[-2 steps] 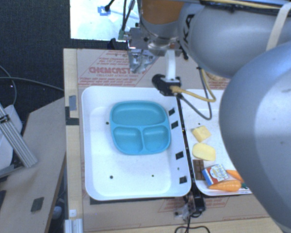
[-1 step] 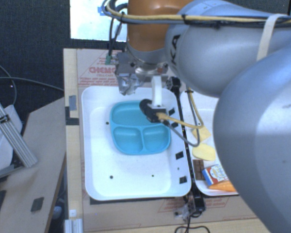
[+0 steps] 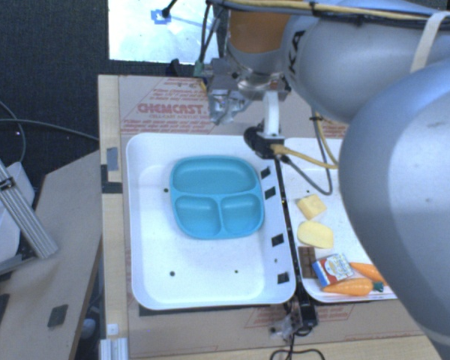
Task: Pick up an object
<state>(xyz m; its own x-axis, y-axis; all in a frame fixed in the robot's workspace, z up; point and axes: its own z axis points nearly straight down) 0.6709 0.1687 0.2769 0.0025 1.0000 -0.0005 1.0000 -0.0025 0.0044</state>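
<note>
While the arm reaches in: its grey bulk hides much of the right bin (image 3: 315,295).
Worktop (image 3: 146,100): brown board with red print, the two white bins side by side on it.
Left bin (image 3: 146,223): holds a blue divided tray (image 3: 215,197) near its middle.
Objects beside the tray: in the right bin, two pale yellow pieces (image 3: 313,220), a small packet (image 3: 331,268) and an orange carrot (image 3: 352,286).
Gripper (image 3: 223,109): hangs above the left bin's far rim, beyond the tray, nothing seen between its fingers; how wide they stand I cannot tell.
Room: dark carpet, black cables and a metal rail left of the tray.
</note>
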